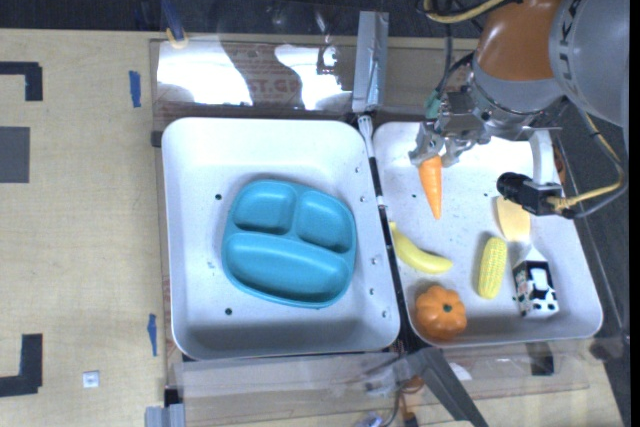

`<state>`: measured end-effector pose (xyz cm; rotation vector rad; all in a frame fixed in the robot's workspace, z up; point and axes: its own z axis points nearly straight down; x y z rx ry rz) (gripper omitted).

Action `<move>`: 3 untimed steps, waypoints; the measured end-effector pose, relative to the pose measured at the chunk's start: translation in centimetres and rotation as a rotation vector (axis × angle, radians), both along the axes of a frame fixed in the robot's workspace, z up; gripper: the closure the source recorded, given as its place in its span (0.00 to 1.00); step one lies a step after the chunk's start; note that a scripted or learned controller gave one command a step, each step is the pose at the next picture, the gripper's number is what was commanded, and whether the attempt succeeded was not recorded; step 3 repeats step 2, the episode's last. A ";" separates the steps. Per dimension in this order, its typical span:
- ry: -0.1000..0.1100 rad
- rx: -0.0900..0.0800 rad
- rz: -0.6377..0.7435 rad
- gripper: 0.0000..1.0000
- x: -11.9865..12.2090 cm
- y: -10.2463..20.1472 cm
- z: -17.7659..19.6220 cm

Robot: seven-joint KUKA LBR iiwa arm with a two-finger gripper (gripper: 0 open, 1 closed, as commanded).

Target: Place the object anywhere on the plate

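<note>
An orange carrot (432,189) is in the right bin (575,315), thick end toward the back and tip pointing forward. My gripper (439,153) stands over that thick end, and its fingers (425,149) close on the carrot's top. A blue plate (290,240) with three compartments lies in the middle of the left bin (200,165), well to the left of the gripper. Nothing is on the plate.
The right bin also holds a yellow banana (420,255), a corn cob (491,266), a small orange pumpkin (440,312), a pale cheese wedge (513,218) and a black-and-white carton (536,288). A raised divider (378,205) separates the two bins.
</note>
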<state>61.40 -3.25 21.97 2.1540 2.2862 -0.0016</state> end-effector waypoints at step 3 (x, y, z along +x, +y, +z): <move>0.001 0.002 0.060 0.00 -1.0 7.6 -3.5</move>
